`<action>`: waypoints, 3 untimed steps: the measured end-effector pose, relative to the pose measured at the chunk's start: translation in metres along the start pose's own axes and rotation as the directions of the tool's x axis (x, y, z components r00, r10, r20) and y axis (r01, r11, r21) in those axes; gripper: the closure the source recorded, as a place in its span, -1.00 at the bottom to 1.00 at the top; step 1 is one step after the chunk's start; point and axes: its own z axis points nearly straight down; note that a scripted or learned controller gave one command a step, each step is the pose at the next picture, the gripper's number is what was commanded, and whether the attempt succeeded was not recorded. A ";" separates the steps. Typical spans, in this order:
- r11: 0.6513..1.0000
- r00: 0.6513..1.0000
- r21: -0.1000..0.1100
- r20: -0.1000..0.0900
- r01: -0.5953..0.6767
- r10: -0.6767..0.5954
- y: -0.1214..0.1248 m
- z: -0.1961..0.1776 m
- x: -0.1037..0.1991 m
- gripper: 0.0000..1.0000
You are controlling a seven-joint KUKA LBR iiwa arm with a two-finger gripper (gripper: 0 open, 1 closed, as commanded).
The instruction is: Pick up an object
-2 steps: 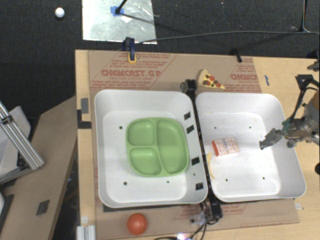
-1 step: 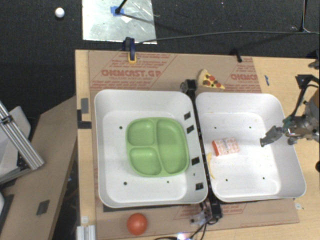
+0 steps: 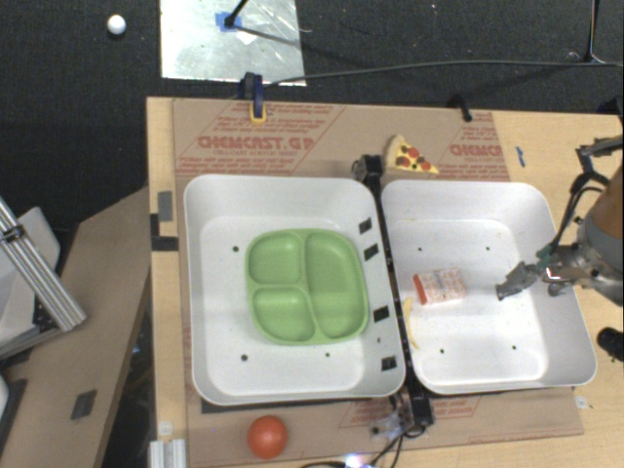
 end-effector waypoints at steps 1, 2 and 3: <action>1.000 1.000 0.001 -0.001 0.000 0.000 -0.005 0.060 -0.005 -1.00; 1.000 1.000 -0.002 0.000 0.000 0.000 -0.005 0.086 -0.004 -1.00; 1.000 1.000 -0.005 0.001 0.000 0.000 -0.003 0.074 -0.005 1.00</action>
